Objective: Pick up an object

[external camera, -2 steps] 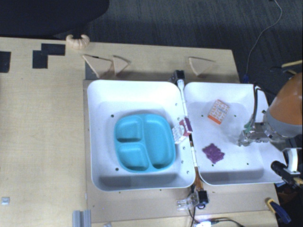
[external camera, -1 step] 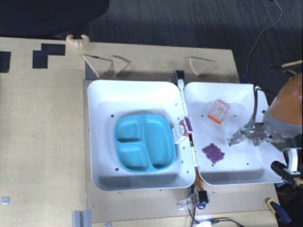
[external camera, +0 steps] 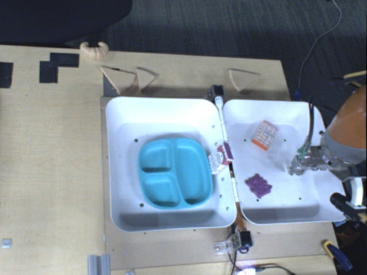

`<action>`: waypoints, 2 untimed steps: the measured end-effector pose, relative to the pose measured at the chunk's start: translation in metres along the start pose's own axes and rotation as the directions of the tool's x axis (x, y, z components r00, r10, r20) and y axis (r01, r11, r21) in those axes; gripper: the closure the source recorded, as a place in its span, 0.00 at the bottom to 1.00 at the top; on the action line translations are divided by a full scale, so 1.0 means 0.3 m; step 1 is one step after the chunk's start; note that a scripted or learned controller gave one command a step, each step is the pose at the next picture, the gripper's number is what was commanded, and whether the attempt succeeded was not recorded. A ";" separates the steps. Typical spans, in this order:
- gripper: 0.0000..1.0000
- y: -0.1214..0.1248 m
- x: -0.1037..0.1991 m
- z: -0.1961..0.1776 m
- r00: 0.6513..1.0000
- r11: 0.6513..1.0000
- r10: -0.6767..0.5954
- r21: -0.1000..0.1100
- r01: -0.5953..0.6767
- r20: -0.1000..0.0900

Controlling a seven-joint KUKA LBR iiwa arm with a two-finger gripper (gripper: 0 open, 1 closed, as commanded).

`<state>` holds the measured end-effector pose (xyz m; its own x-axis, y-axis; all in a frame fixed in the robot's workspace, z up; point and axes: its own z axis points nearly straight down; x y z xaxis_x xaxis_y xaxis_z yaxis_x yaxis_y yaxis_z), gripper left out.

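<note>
Bench: light wooden top (external camera: 51, 171), bare along the 9 o'clock side, with dark rectangular cut-outs (external camera: 57, 66) toward 10 o'clock.
Floor: dark grey carpet (external camera: 229, 22) runs across 12 o'clock; a thin cable (external camera: 321, 39) trails over it at 1 o'clock.
Bench clutter: a small tan knot-like item (external camera: 93, 50) sits at the bench's far edge, near 11 o'clock; 3 folded tan wedges (external camera: 137, 78) line the bench just beyond the bins.
Left bin: shallow white bin (external camera: 123, 153), left of centre, touching its neighbour along the shared rim.
Left bin contents: 1 turquoise compartment tray (external camera: 174, 172), 3 sections, lying flat in the middle of the bin floor.
Shared rim: a small purple and white packet (external camera: 221, 156) rests on the divide between the 2 bins, just beside the tray's 3 o'clock edge.
Right bin: shallow white bin (external camera: 281, 205), right of centre.
Right bin contents: 1 orange and white carton (external camera: 264, 135) toward that bin's 12 o'clock; 1 purple crumpled object (external camera: 258, 184) toward its 6 o'clock, well apart from the carton.
My arm: I enter from 3 o'clock, orange band (external camera: 351, 122) at the frame edge.
My gripper (external camera: 298, 166): over the right bin's 3 o'clock side, near both objects, touching neither.
My jaws: I cannot tell whether they are apart or together; nothing is seen between them.
</note>
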<state>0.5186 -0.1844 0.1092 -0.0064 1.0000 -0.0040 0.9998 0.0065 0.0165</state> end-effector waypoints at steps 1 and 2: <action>0.00 0.000 0.000 0.000 1.000 1.000 0.000 0.000 0.000 0.000; 0.00 -0.103 0.107 0.064 1.000 1.000 0.004 0.013 -0.004 -0.004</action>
<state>0.4877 -0.1526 0.0895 -0.0020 1.0000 -0.0003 1.0000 0.0020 0.0035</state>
